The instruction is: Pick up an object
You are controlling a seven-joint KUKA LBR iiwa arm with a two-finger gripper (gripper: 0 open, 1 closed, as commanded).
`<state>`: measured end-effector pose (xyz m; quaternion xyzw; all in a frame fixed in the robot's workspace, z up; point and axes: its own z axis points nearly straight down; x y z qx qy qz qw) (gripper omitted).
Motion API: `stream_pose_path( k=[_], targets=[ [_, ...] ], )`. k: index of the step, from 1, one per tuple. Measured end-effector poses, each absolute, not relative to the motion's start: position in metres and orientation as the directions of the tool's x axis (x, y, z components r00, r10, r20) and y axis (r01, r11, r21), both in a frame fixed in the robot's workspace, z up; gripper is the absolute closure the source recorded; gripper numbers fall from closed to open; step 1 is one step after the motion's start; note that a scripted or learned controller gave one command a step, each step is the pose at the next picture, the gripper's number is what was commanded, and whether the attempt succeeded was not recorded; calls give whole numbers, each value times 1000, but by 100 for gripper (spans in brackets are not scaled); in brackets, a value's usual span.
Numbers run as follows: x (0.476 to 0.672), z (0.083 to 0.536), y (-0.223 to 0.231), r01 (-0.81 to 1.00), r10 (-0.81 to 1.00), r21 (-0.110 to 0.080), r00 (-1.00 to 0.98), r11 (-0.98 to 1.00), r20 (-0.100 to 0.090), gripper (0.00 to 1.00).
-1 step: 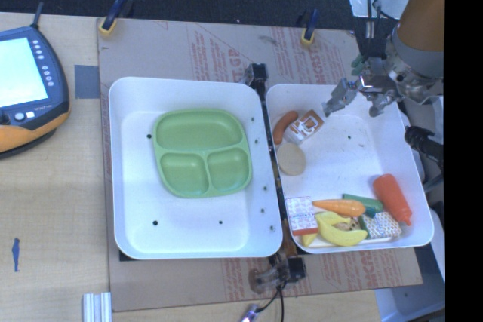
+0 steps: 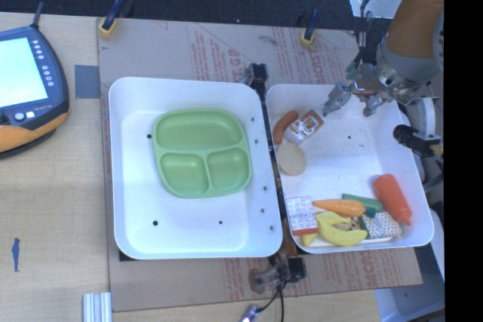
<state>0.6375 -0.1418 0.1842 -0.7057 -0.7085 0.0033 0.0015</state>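
Observation:
My gripper (image 2: pixel 352 103) hangs over the far edge of the right bin (image 2: pixel 355 154), its two fingers (image 2: pixel 333 101) spread open with nothing between them. Just left of it, inside the bin, lie a reddish sausage (image 2: pixel 284 126) and a small brown and white carton (image 2: pixel 306 126), with a round beige biscuit (image 2: pixel 291 160) below them. Along the near side sit a large orange carrot (image 2: pixel 393 198), a small carrot (image 2: pixel 337 206), a green piece (image 2: pixel 364 201), a yellow banana (image 2: pixel 340 231), a red and white packet (image 2: pixel 300 216) and a checkered packet (image 2: pixel 384 225).
The left bin (image 2: pixel 136 162) holds a green divided plate (image 2: pixel 202 152). A tablet-like pendant (image 2: pixel 26 87) lies at the far left of the bench. Clamps (image 2: pixel 112 17) pin the cardboard sheet at its far edge. The arm's grey body (image 2: pixel 411 26) stands at the right.

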Motion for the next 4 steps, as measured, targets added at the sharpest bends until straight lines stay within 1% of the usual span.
stream_pose_path(
  k=[1, 2, 3, 4],
  targets=[
    [655, 139, -121, 1000, 1000, -8, -6, 6, -1, 0],
    [656, 161, -97, 1000, 1000, -4, -6, 6, -3, 0],
    [656, 176, -105, 1000, 1000, -1, -4, 4, -1, 0],
    [656, 137, -111, 1000, 1000, -6, -5, 5, -2, 0]
  ],
)
